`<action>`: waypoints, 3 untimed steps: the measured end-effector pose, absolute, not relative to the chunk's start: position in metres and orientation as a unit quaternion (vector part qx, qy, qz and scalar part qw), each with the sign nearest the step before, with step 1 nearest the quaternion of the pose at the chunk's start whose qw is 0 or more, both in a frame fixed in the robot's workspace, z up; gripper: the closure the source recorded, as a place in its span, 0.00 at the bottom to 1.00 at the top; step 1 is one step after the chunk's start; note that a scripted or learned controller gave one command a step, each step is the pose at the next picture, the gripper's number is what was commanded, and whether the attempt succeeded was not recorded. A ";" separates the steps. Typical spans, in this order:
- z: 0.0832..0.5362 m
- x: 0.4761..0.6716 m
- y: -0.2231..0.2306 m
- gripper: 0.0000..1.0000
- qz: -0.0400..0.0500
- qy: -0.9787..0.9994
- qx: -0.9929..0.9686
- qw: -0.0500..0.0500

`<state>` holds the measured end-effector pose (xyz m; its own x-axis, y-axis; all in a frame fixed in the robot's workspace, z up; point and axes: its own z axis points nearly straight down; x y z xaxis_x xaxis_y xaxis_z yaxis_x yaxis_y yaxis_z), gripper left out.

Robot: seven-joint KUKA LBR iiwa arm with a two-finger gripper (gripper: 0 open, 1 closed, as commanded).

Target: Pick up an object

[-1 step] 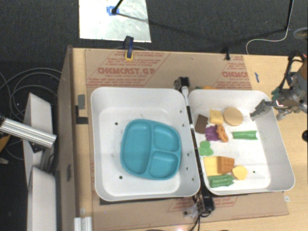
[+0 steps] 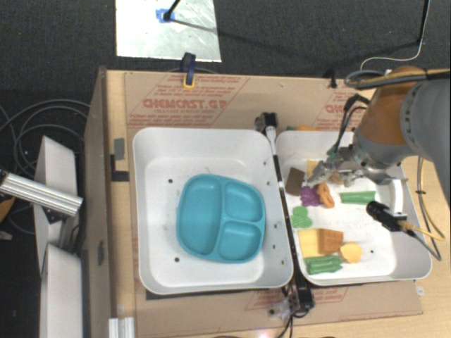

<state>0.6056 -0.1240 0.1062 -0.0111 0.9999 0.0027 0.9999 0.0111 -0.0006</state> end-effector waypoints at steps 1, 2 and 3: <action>0.084 0.581 -0.103 0.00 -0.001 -0.709 -0.705 0.000; 0.097 0.583 -0.104 1.00 -0.002 -0.709 -0.706 -0.002; 0.190 0.584 -0.049 1.00 -0.004 -0.711 -0.704 -0.003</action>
